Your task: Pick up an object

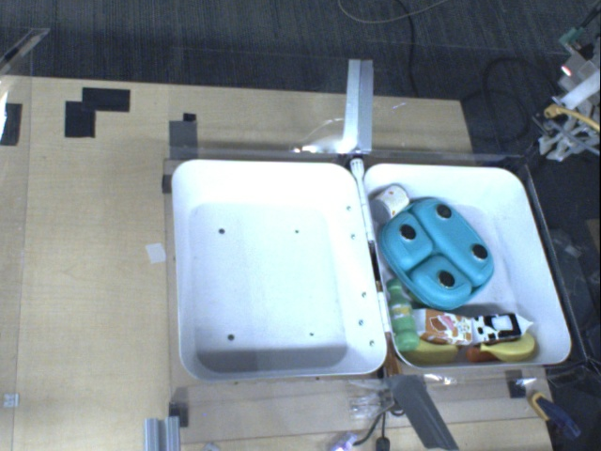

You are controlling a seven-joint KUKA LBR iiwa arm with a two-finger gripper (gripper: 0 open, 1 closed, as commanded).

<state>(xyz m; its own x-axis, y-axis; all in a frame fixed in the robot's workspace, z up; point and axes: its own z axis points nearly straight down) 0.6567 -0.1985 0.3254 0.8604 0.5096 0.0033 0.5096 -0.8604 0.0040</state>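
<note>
Bins first: left bin point(268, 271) fills mid-frame, right bin point(526, 242) holds everything. Biggest candidate is the teal four-dimple tray point(438, 252), centre-right, then a printed packet point(470, 328) leaning on a yellow piece point(512, 349) at lower right. Looks like pre-reach (can't tell the fingers' state). Next move: descend on one item.

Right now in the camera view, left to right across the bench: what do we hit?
Black tape marks on the bench → left white bin → divider between the bins → teal four-dimple object in the right white bin.
</note>
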